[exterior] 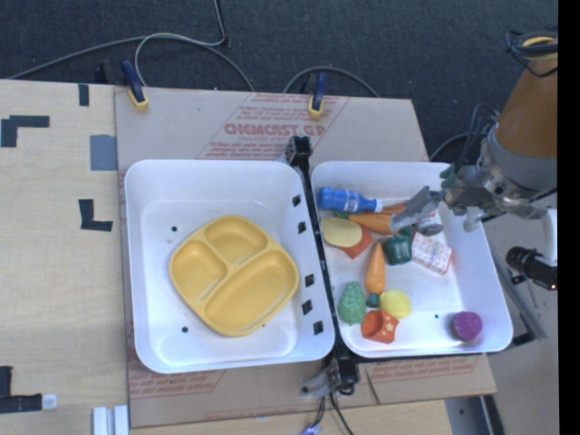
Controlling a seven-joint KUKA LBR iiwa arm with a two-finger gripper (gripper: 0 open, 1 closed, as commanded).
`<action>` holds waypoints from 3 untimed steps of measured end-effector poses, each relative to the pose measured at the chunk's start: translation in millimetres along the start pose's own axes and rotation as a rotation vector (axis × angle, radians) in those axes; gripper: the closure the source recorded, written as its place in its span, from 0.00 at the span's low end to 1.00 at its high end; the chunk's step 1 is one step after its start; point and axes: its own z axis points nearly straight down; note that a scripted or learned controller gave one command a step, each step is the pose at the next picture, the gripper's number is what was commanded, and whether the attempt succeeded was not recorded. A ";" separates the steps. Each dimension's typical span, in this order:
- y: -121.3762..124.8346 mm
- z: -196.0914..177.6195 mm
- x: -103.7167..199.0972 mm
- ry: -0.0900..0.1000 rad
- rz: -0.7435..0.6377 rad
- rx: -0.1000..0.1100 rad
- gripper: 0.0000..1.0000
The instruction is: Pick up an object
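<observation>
**End effector low over the right bin's toy food**

While I watch from the overhead camera, the arm (521, 143) reaches in from the right, its orange band high at the frame's right edge and its grey wrist over the right rim of the right bin (485, 275). The end effector (419, 214) sits low over the far half of that bin, with its fingers pointing left and slightly toward the near side. I cannot tell whether they are spread or closed, and I see nothing clearly between them.

Just beside the fingertips lie a dark green piece (398, 249) and a white box with red print (431, 255). Left of them a blue bottle (344, 199) lies on its side along the far wall, an orange carrot (373, 221) below it. A pale yellow slice (342, 234) rests on a red-orange piece near the bin's left wall. A second carrot (376, 268) lies at the centre. Toward the near side sit a green leafy vegetable (352, 303), a small yellow fruit (396, 303) and a red-orange piece (379, 326), all close together. A purple ball-like toy (467, 325) sits apart in the near right corner.

The left bin (145, 243) holds a yellow divided plate (234, 275), lying flat near its middle. Both bins rest on a cardboard sheet (263, 125) clamped to the bench (54, 270).
</observation>
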 end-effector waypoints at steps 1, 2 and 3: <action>27.6 99.0 34.9 0.000 0.001 0.003 0.00; 53.5 170.3 15.8 0.000 0.001 0.000 0.00; 34.0 195.4 26.8 -0.005 0.003 -0.007 0.00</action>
